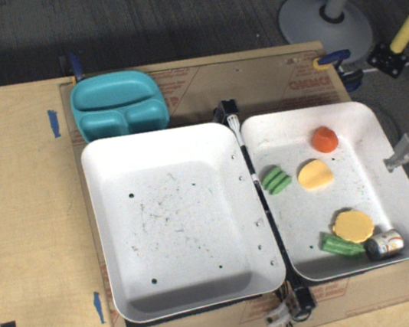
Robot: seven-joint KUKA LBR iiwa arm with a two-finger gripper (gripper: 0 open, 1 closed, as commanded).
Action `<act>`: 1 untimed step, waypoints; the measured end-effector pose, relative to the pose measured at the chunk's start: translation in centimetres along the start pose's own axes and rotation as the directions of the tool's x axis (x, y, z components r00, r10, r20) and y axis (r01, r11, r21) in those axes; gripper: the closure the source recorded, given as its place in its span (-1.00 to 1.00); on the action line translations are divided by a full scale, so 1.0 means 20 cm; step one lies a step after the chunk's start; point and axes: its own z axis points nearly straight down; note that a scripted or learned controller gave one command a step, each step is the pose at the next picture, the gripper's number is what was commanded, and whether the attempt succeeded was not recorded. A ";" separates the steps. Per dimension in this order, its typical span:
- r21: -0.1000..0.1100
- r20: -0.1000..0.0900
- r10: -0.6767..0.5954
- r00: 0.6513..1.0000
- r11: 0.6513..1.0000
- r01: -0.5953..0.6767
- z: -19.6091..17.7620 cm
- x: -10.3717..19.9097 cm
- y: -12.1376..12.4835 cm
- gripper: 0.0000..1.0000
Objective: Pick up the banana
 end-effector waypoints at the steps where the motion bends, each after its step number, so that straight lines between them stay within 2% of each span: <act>1: 0.000 -0.001 -0.223 0.975 0.975 0.223 0.56 0.17 -0.05 -1.00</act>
